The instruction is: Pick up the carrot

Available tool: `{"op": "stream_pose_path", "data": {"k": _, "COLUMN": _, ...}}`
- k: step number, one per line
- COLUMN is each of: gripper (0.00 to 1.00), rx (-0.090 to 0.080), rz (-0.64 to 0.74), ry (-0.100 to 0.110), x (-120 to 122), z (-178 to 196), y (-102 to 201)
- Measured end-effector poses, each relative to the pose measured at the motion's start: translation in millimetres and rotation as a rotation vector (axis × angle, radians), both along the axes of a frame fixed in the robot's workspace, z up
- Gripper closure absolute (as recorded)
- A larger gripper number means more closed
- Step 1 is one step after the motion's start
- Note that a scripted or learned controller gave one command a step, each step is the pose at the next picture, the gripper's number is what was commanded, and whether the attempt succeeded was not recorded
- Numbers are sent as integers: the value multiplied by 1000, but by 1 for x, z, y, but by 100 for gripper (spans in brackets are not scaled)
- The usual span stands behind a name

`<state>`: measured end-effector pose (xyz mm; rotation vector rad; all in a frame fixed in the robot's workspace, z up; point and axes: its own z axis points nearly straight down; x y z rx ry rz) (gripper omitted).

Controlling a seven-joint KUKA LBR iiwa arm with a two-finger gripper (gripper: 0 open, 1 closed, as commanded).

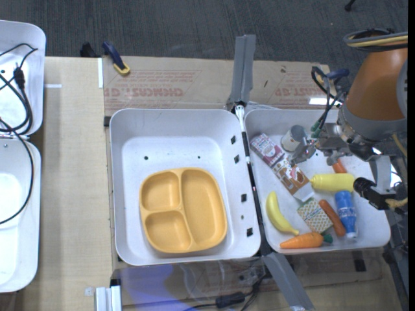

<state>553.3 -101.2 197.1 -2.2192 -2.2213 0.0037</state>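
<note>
Two shallow white bins sat side by side on the worktop (71, 173). One yellow three-part tray (184, 210) lay alone in the left bin (123, 173). Crowded into the right bin (379, 232) were one banana (279, 214), one yellow squeeze bottle (332, 183), one blue-labelled bottle (345, 214), two small printed cartons (267, 149) and one patterned packet (315, 216). I counted two carrots: the bigger carrot (302, 241) lay near the front wall just beside the banana's tip, and a thinner one (333, 217) lay between packet and blue bottle. From the right the grey arm (379, 96) hung over the bin's far end, its tool (305, 149) low above the cartons; I could not tell how wide it stood.
</note>
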Motion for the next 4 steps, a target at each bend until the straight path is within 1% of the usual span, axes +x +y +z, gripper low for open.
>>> {"op": "stream_pose_path", "data": {"k": 1, "gripper": 0, "rx": -3, "rz": -237, "ry": -1, "x": 31, "z": 165, "y": -45}}
{"op": "stream_pose_path", "data": {"k": 2, "gripper": 0, "rx": -3, "rz": -240, "ry": 0, "x": 53, "z": 143, "y": -67}}
{"op": "stream_pose_path", "data": {"k": 3, "gripper": 0, "rx": -2, "rz": -321, "ry": 2, "x": 34, "z": 123, "y": -62}}
{"op": "stream_pose_path", "data": {"k": 4, "gripper": 0, "rx": -1, "rz": -478, "ry": 2, "x": -35, "z": 8, "y": -96}}
